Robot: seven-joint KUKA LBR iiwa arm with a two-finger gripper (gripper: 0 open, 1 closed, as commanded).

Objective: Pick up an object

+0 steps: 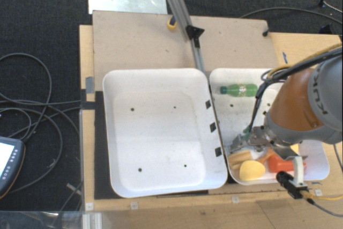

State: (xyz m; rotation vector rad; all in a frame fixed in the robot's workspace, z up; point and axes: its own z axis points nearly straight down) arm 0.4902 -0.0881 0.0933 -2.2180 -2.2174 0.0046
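Camera view shows the cluster of small objects in the near corner of the right bin [321,169]: a round yellow piece [252,170], smooth and like a lemon or a ball, a tan block [239,157] just behind it that looks like wood, and an orange-red piece [278,162] beside them, partly under the arm. These three lie touching or almost touching.

The gripper [242,142] is low over this cluster, near the tan block, and whether it is released or clenched I cannot tell, because the wrist covers it. No object is seen between its tips.

The risk, in my judgement, is the crowding: a descent here can land on two things together, push them against the bin wall, or squeeze the round yellow piece so that it slips out, since its surface seems smooth and curved. The block, with flat sides, should be easier to hold.

A green plastic bottle [239,90] lies on its side at the far end of the same bin, well apart. The left bin [112,131] is of the same white, shallow, matte plastic.
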